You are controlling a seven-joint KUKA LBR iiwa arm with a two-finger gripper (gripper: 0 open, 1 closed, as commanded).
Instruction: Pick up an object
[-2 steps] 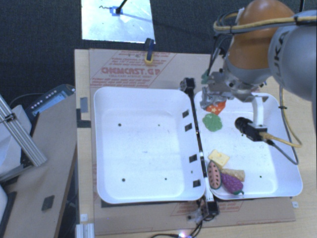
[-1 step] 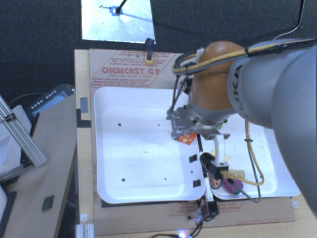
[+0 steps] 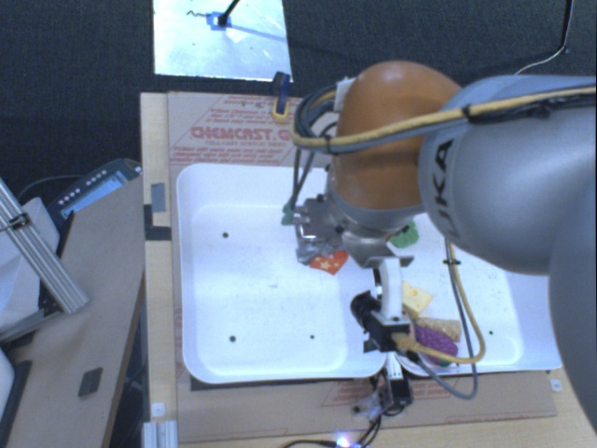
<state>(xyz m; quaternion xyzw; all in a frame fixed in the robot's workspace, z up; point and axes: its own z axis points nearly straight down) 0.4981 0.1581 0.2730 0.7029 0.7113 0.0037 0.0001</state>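
Single fixed camera, mounted above the bench (image 3: 112,278), angled down at a slant rather than straight overhead. It faces the two white bins, taking the left bin (image 3: 242,278) whole and the right bin (image 3: 522,334) in part, since the arm (image 3: 466,175) enters from the right and passes close beneath the lens, looming large. The gripper (image 3: 312,241) sits near frame centre; bench edge and dark floor (image 3: 75,63) lie beyond it, left and above. Medium range.
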